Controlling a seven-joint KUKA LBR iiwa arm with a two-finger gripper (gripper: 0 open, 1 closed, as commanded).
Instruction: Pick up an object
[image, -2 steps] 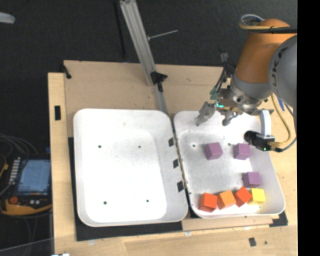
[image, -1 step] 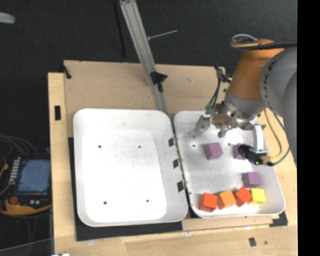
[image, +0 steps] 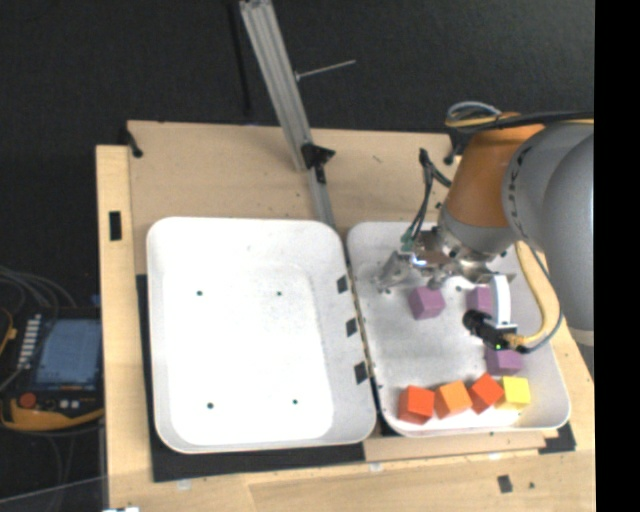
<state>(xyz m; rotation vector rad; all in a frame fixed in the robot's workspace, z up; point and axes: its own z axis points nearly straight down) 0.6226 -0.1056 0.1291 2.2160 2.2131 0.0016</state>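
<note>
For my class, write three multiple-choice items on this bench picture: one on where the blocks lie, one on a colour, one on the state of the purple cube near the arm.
1. Where do the small blocks lie?
A. in the left white bin
B. in the right white bin
C. on the bare bench

2. What colour is the block at the right end of the row along the near wall?
A. yellow
B. green
C. blue

3. How is the purple cube below the tool?
A. stacked on an orange block
B. lying on the bin floor
C. outside the bins

Key: 1 B, the blocks all sit inside the right white bin. 2 A, the yellow block ends the row after the orange blocks. 3 B, the purple cube lies on the bin floor, below the tool on the grey arm.
</note>
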